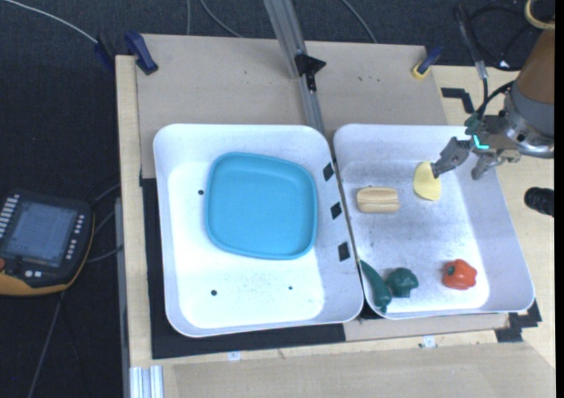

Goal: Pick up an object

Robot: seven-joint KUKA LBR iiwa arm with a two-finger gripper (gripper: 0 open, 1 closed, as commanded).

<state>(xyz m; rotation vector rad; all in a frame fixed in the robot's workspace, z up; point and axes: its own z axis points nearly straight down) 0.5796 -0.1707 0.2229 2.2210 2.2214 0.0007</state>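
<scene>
My gripper (pixel 467 161) hangs over the upper right part of the right bin (pixel 507 211). Its two fingers stand spread apart and open, with nothing between them. A pale yellow piece (pixel 426 182) lies just below and left of the left fingertip (pixel 446 161); I cannot tell whether they touch. A tan bun-shaped toy (pixel 377 200) rests left of it near the bin's middle. A red pepper (pixel 458 274) sits at the bin's lower right. A dark green object (pixel 392 282) lies at the lower left corner.
The left bin (pixel 176 238) holds a blue square plate (pixel 261 204). A metal pole (pixel 286 18) slants down to the gap between the bins. Clamps (pixel 141 53) grip the bench's back corners. A teach pendant (pixel 40 238) lies on the floor at left.
</scene>
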